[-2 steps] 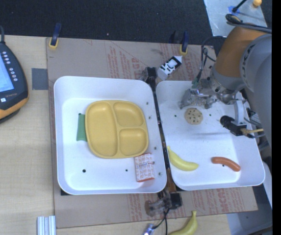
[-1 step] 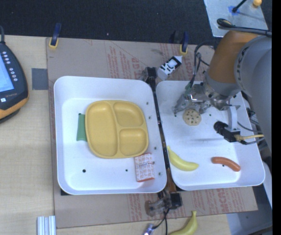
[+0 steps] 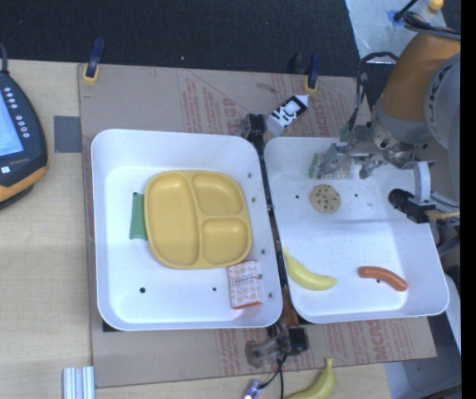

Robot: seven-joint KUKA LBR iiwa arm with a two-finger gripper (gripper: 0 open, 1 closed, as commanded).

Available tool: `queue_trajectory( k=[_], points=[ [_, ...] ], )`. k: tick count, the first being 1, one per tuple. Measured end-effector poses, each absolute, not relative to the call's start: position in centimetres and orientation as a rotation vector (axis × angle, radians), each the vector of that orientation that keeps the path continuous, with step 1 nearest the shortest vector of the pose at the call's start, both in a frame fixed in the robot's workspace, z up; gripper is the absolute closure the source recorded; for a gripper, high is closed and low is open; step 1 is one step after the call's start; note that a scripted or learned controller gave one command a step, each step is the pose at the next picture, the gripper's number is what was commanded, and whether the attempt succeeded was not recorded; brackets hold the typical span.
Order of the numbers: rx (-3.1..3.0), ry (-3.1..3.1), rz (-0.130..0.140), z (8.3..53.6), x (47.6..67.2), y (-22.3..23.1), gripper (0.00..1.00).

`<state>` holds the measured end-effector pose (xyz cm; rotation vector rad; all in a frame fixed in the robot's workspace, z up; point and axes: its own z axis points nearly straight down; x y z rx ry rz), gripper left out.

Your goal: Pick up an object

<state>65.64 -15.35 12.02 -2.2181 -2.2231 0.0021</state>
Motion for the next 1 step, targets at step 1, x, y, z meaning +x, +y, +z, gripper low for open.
queue_trajectory(
  k=[1],
  points=[
    [-2.212,-2.225,0.008,9.08,62.06,-11.44,0.0]
  ],
)
